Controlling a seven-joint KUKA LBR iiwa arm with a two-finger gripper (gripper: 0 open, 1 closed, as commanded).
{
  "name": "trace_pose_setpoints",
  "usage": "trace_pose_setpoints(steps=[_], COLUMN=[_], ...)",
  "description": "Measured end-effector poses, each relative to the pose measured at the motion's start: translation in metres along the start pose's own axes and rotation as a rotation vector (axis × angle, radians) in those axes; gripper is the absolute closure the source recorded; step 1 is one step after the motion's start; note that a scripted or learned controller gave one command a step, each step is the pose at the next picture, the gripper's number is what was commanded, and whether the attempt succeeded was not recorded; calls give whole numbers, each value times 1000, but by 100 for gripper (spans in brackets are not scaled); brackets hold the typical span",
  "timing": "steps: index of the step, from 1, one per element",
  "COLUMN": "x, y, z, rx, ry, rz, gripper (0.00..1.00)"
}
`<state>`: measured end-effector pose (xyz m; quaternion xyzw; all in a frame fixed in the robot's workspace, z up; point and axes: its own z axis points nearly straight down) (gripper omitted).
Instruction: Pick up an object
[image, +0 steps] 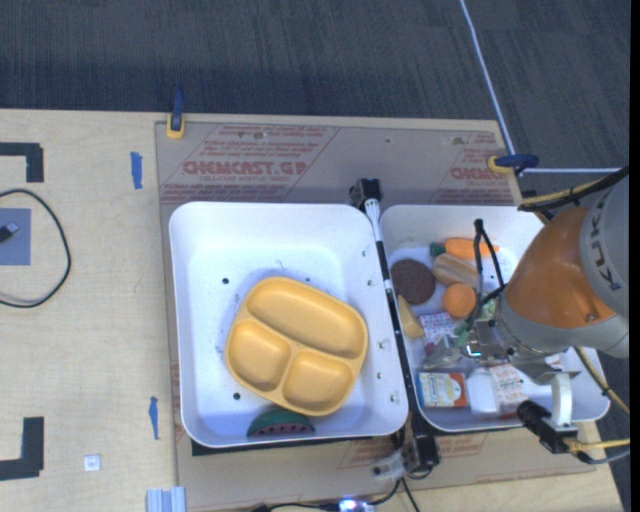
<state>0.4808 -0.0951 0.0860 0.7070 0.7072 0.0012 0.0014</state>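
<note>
Gripper (470, 345): low in the right bin (400, 222), over the crowded middle of the pile; the wrist hides its working end, so whether it is spread, closed or holding anything cannot be told.
Nearest candidates: a small printed packet (436, 325) just left of the gripper, an orange-labelled carton (445, 389) just below it, an orange ball (459, 299) just above.
Risk: the items lie touching one another, so a closing grasp may pinch two at once, or skid off the flat packet and come up with nothing.
Second risk: a brown disc (412, 281) and a bun-like piece (455, 268) sit near; a sideways nudge could shove them against the bin wall.
Arm: reaches in from the right, orange band (560, 280) above the wrist, tool probably pointing steeply down.
Left bin (190, 240): holds a yellow divided tray (296, 343), well apart from the gripper.
</note>
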Motion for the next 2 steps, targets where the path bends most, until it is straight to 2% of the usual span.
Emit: trace_pose_setpoints(steps=[2], x=[2], y=[0], z=[0], rx=[-1], ry=[-1], rz=[1], gripper=[0])
